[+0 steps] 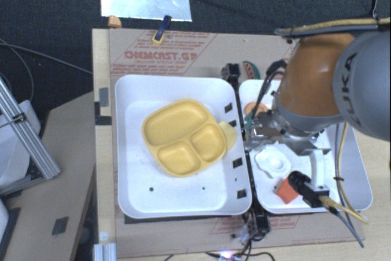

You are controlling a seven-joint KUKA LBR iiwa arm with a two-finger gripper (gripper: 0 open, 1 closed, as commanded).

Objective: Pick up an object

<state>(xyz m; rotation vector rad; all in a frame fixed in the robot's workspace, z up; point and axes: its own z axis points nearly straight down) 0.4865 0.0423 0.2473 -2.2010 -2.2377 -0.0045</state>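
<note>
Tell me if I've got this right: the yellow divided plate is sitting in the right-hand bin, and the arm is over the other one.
Not quite. The camera view shows the yellow divided plate in the left bin; the arm is over the other one, the right bin.

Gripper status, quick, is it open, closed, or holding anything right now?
Gripper: cannot be told. It is low over the right bin beside the divider, with the arm's wrist covering it from above.
</note>
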